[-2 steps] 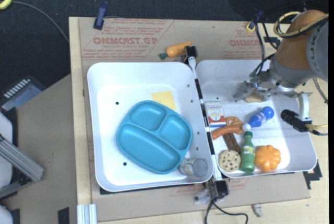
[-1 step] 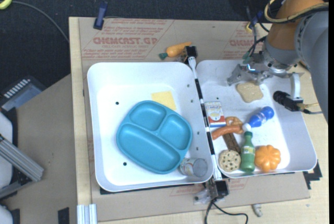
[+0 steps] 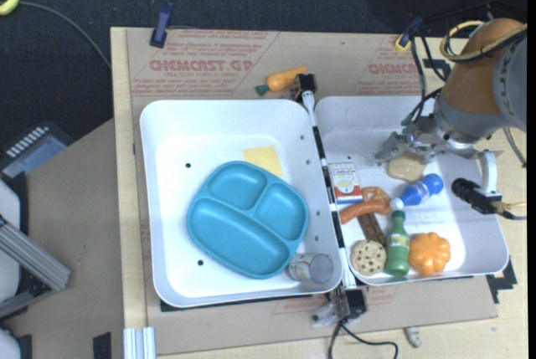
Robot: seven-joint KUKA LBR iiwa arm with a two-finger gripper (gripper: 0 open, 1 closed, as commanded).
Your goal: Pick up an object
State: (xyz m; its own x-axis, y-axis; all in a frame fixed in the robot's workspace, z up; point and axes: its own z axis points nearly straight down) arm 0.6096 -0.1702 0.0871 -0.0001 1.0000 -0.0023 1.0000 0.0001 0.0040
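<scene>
My gripper (image 3: 405,150) hangs low over the back of the right bin (image 3: 486,265), open, its grey fingers (image 3: 389,151) spread. Right under and in front of it lies a beige rounded piece (image 3: 406,171); whether the fingers touch it I cannot tell, and nothing sits between them. Just in front lie a blue bottle (image 3: 421,189), an orange pumpkin (image 3: 430,253), a green bottle (image 3: 397,245), a round cookie (image 3: 367,258), a brown sausage (image 3: 371,226), an orange curved piece (image 3: 373,202) and a small white carton (image 3: 343,180).
The left bin (image 3: 167,140) holds a blue divided plate (image 3: 246,217), a yellow slice (image 3: 264,158) behind it and a metal can (image 3: 312,269) at its front right corner. An orange-handled tool (image 3: 285,81) lies on the board behind the bins. The arm's black cable fitting (image 3: 473,196) overhangs the right bin.
</scene>
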